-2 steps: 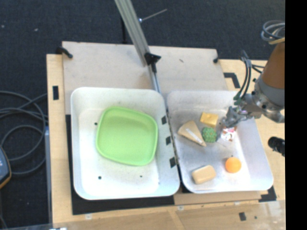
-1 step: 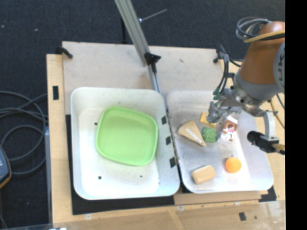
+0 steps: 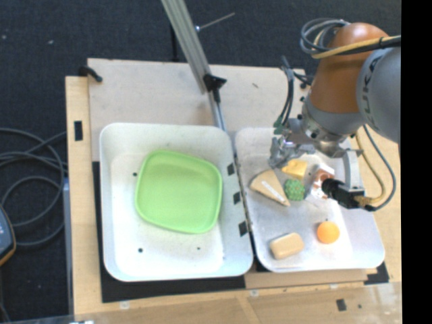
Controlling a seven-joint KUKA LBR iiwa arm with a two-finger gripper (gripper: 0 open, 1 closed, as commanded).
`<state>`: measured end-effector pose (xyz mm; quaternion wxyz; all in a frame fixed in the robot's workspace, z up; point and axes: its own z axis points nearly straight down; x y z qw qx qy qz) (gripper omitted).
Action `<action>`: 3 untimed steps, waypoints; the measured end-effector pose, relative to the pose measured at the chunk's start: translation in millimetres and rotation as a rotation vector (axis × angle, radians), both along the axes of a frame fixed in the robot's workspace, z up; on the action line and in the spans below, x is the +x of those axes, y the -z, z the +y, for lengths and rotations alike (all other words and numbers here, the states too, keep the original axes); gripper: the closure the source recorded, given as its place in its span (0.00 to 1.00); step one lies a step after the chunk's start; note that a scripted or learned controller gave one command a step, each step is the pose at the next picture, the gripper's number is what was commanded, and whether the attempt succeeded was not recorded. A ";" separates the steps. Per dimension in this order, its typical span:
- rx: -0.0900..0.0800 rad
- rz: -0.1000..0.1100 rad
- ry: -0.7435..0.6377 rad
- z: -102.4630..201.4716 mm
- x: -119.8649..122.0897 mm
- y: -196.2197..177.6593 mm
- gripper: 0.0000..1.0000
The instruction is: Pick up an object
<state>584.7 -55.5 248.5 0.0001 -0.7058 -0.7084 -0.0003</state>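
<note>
The claw (image 3: 295,159) is parked low over the yellow block (image 3: 295,168) in the right bin (image 3: 368,245); can't tell its state. Grasp step, clean lift needed next.

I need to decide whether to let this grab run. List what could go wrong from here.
1. The gripper is low in the right bin over a tight cluster: yellow block, cheese wedge and green ball. It may knock or pinch two at once.
2. The orange ball could roll if bumped.
</note>
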 end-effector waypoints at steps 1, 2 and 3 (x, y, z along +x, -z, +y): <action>0.000 -0.001 -0.001 50.3 22.3 -6.1 1.00; 0.000 -0.001 0.001 87.7 47.2 -8.9 1.00; -0.001 -0.001 0.002 128.7 66.9 -7.0 1.00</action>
